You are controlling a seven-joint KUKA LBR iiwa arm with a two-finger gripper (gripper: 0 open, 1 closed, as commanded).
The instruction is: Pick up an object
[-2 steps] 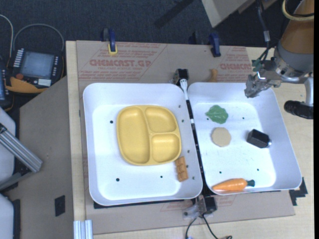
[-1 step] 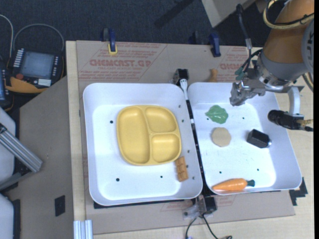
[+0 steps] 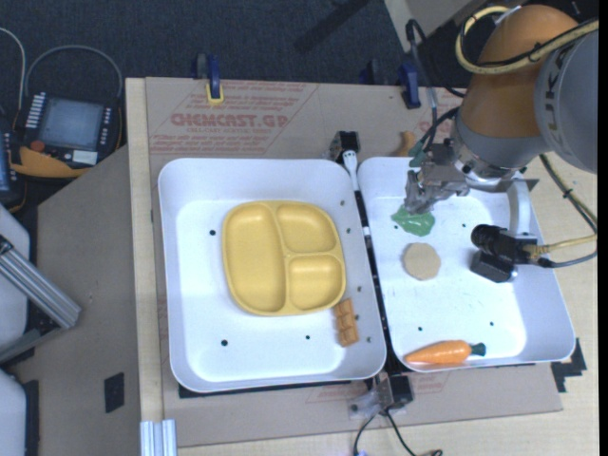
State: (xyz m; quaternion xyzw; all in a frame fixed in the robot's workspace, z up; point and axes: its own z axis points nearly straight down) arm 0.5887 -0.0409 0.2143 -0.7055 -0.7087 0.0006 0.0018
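In the right bin (image 3: 532, 326) a small green object (image 3: 415, 221) lies near the far left part. My gripper (image 3: 418, 204) hangs right over it, fingertips down at its top edge; the grey and orange arm comes in from the upper right. A round tan cookie-like disc (image 3: 421, 261) lies just in front of the green object. An orange carrot (image 3: 441, 352) rests along the bin's near edge.
The left bin (image 3: 185, 302) holds a yellow divided plate (image 3: 283, 256) and a small brown snack piece (image 3: 347, 322) at its near right. A black camera unit (image 3: 494, 250) on the arm sits over the right bin's right half.
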